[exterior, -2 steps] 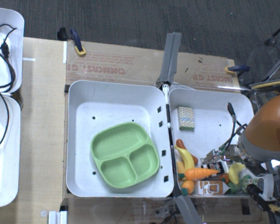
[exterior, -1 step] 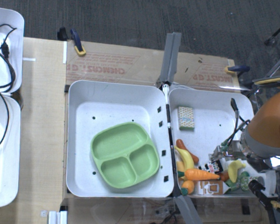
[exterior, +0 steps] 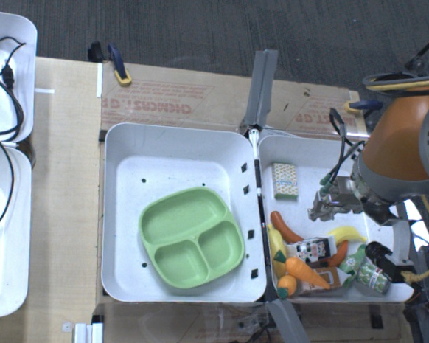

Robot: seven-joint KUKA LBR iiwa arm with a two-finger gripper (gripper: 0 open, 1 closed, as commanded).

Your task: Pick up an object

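Observation:
The right bin (exterior: 305, 148) holds a pile of toy food along its front. In the pile are a red sausage (exterior: 285, 228), a yellow banana (exterior: 347, 234), an orange carrot (exterior: 306, 271), a small dark bottle with a white label (exterior: 316, 249), a green can (exterior: 372, 276) and a small orange fruit (exterior: 287, 285). A pale green box (exterior: 285, 180) lies apart near the bin's back left. My gripper (exterior: 324, 207) hangs over the middle of the right bin, just behind the pile and right of the box. I see nothing held in it.
The left bin (exterior: 124, 197) holds a green divided plate (exterior: 191, 237). A grey divider post (exterior: 261, 89) stands between the bins at the back. The orange and grey arm (exterior: 401, 145) covers the right bin's far right side. Cables and white trays lie at the far left.

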